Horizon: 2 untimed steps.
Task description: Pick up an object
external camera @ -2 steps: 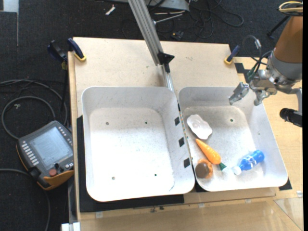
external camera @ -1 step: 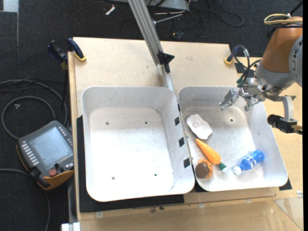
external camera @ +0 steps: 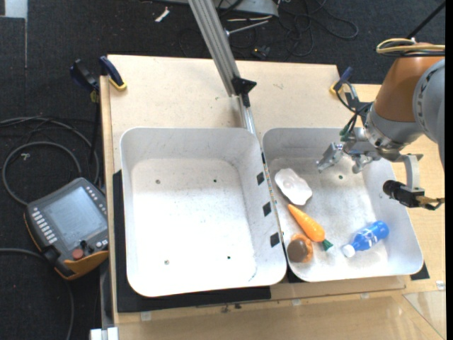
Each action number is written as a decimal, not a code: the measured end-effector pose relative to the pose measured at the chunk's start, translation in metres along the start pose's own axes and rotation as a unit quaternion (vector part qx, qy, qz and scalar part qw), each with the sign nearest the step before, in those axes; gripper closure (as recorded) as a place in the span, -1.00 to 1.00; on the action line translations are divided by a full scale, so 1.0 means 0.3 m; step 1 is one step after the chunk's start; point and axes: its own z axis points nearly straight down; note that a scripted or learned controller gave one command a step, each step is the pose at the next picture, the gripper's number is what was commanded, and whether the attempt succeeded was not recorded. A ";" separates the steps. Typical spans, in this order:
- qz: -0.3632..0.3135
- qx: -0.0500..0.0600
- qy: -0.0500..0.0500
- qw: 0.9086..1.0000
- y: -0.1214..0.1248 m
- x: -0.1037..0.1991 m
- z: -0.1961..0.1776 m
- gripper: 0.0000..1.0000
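Evidently nothing is picked yet: the 2-fingered metal pincer [external camera: 345, 157] hangs spread and bare, with the pale white lumpy object [external camera: 293, 186] just below-left, untouched.

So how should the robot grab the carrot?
Probably across the carrot's thick orange middle, coming straight down. It lies flat and slanted in the right bin, so the fingers should close across its narrow width. Its green tip nears the brown thing, so avoid that end.

The grey arm [external camera: 432, 98] wears an orange band above the wrist, ending in a seemingly metallic pincer [external camera: 345, 163].
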 end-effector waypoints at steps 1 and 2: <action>-0.001 -0.003 -0.001 1.000 0.005 0.000 -0.045 1.00; -0.001 -0.006 -0.001 1.000 0.003 -0.005 -0.259 1.00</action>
